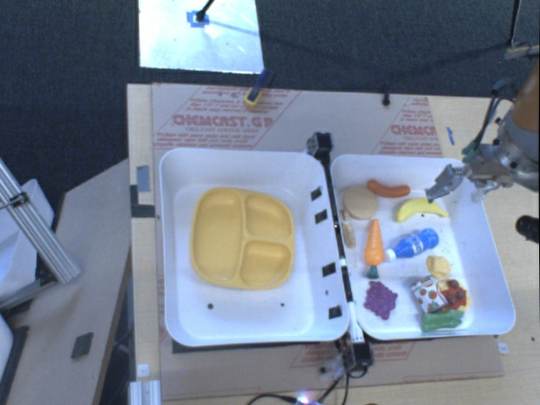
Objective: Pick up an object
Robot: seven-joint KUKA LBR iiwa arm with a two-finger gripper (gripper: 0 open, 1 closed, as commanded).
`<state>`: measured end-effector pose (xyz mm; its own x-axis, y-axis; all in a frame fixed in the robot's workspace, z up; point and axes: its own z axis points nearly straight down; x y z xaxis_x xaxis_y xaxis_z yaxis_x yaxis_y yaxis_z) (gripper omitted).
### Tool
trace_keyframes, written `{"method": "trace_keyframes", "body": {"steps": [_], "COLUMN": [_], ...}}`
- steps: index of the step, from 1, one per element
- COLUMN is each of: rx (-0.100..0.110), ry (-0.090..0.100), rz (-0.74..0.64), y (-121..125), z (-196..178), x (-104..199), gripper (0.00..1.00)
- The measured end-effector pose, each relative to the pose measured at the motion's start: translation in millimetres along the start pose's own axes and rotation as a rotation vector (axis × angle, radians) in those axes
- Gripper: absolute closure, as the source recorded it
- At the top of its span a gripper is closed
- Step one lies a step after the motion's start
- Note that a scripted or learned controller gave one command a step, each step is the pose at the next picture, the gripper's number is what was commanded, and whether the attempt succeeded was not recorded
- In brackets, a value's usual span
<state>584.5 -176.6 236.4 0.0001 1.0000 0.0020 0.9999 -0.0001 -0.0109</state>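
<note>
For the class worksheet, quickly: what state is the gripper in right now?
Gripper: open, holding nothing, poised above the right bin's far right edge, near the banana.

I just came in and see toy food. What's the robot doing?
The arm's tool hangs over the right bin's top corner, near a banana and a sausage. It holds nothing. A carrot, bottle and grapes lie there too. The left bin has a yellow tray.
</note>
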Motion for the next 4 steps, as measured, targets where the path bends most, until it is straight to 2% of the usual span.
{"method": "trace_keyframes", "body": {"steps": [1, 3, 4], "rx": [-0.012, -0.011, -0.011], "ry": [-0.003, -0.002, -0.002], "rz": [-0.003, -0.002, -0.002], "y": [2, 8, 9], "z": [-8, 114, 153], "x": [1, -1, -1], "gripper": [0.00, 0.00, 0.00]}}
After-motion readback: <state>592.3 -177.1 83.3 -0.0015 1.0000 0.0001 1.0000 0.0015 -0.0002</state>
